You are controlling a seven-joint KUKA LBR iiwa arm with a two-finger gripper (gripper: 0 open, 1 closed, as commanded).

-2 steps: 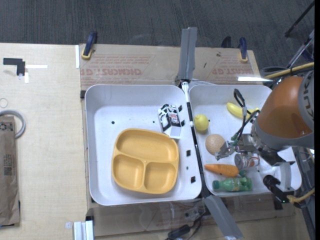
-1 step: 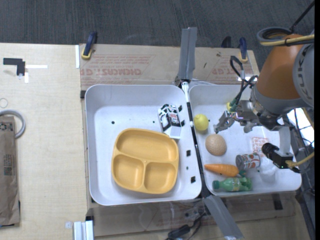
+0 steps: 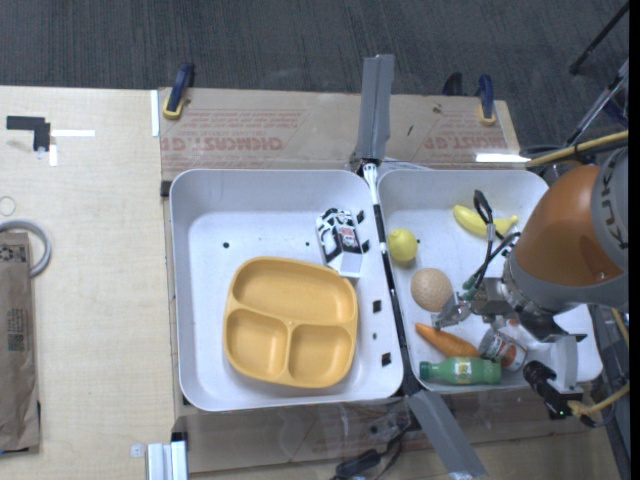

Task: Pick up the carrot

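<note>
Red print, upside down and too faint to read surely, runs across the cardboard (image 3: 340, 133) behind the two white bins. The smooth, tapered carrot (image 3: 447, 341) lies in the right bin (image 3: 430, 193), at 6 o'clock from the round tan egg (image 3: 431, 289) and just above the green bottle (image 3: 460, 371), its long axis running from 10 to 4 o'clock. The gripper (image 3: 462, 306) hangs just above it, fingers spread and grasping nothing.

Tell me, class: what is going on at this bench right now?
A grey and orange robot arm reaches into the right bin, its gripper just above the carrot. The carrot lies on the bin floor between an egg and a green bottle, not yet lifted. The left bin holds a yellow divided plate.
</note>
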